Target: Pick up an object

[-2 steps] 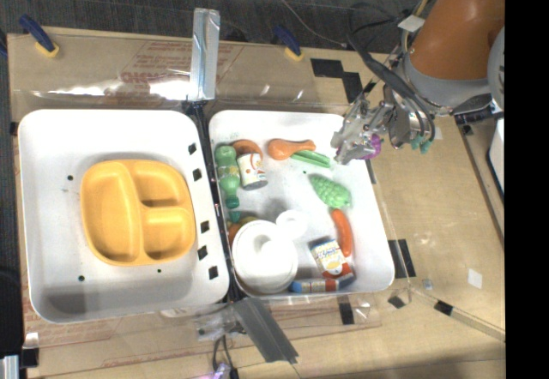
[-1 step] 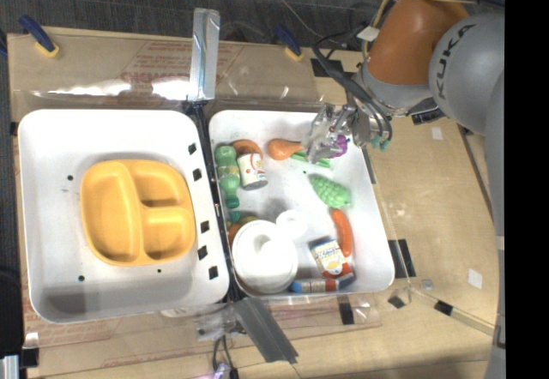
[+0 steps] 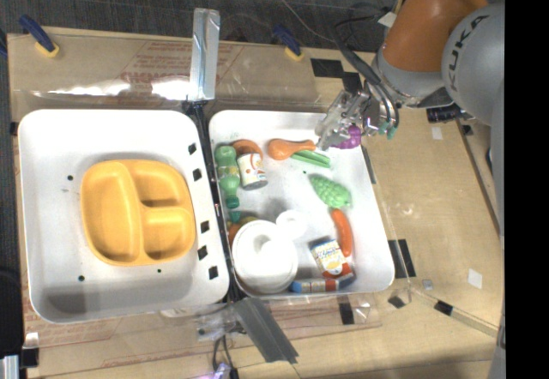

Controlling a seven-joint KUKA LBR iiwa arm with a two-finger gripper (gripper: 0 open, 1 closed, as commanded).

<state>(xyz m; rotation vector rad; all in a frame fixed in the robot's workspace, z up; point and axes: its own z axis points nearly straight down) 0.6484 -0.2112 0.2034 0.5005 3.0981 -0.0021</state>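
My gripper [image 3: 344, 134] hangs over the back right corner of the right bin [image 3: 377, 223], at the end of the grey arm with the orange band. A small purple object [image 3: 349, 141] sits between its fingertips, and the gripper is shut on it. Below and to its left in the bin lie an orange drumstick-shaped toy [image 3: 288, 147], a flat green piece [image 3: 310, 159], a knobbly green toy [image 3: 330, 191], an orange-red sausage shape [image 3: 343, 231], a small can [image 3: 251, 171] and a green bottle [image 3: 227, 171].
A stack of white bowls [image 3: 262, 255] fills the right bin's front left, with a small labelled tub [image 3: 328, 255] and a blue pen [image 3: 310, 286] beside it. The left bin [image 3: 43, 154] holds a yellow divided plate [image 3: 137, 210]. A metal bracket [image 3: 205, 51] stands between the bins at the back.
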